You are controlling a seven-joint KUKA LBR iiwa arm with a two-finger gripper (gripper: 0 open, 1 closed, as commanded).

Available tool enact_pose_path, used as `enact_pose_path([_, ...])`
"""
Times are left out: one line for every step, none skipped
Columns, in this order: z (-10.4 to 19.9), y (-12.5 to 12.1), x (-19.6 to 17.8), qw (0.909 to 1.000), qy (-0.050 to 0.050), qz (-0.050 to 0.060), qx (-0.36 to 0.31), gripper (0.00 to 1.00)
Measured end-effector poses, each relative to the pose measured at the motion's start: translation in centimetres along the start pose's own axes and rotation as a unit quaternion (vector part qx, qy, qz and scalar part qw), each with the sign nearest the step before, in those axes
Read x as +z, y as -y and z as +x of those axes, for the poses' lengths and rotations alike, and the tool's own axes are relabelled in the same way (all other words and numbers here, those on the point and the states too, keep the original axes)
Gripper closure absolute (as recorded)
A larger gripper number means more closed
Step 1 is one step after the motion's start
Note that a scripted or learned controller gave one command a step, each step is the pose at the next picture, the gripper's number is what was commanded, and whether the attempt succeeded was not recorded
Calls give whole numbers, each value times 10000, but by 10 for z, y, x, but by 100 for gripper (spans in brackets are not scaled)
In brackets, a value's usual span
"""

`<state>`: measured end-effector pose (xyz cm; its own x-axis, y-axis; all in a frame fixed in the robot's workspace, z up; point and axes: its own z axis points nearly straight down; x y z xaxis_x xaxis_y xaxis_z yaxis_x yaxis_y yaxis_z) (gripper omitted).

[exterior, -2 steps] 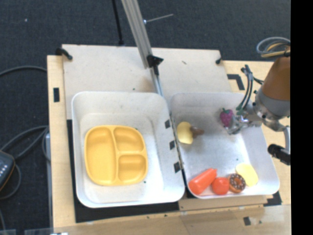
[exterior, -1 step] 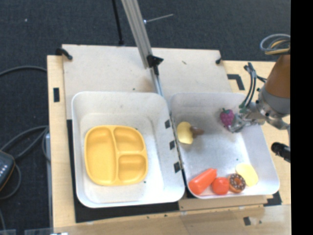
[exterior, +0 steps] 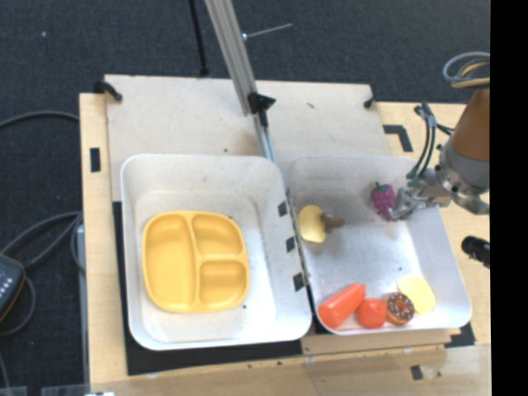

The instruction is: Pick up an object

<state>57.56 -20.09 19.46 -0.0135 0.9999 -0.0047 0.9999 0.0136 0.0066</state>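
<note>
In the right bin (exterior: 429, 246) lie several toy foods. A purple grape bunch (exterior: 382, 200) sits near the bin's far right side. My gripper (exterior: 404, 207) is right beside it, its tip touching or nearly touching the bunch's right edge. A pale yellow pear-like piece with a brown stem (exterior: 313, 223) lies by the bin's left wall. Along the front wall lie an orange carrot (exterior: 341, 302), a red tomato (exterior: 372, 313), a chocolate donut (exterior: 400, 308) and a yellow lemon (exterior: 417, 292).
The left bin (exterior: 140, 176) holds a yellow divided plate (exterior: 195, 261). A slanted metal pole (exterior: 235, 52) rises behind the bins. The arm (exterior: 466, 151) comes in over the right bin's right wall.
</note>
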Motion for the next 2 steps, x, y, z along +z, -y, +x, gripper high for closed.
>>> enact_pose_path([-1,-1,-11,10000,11,-17,-30,100])
enact_pose_path([-1,-1,-10,10000,14,-10,-36,0])
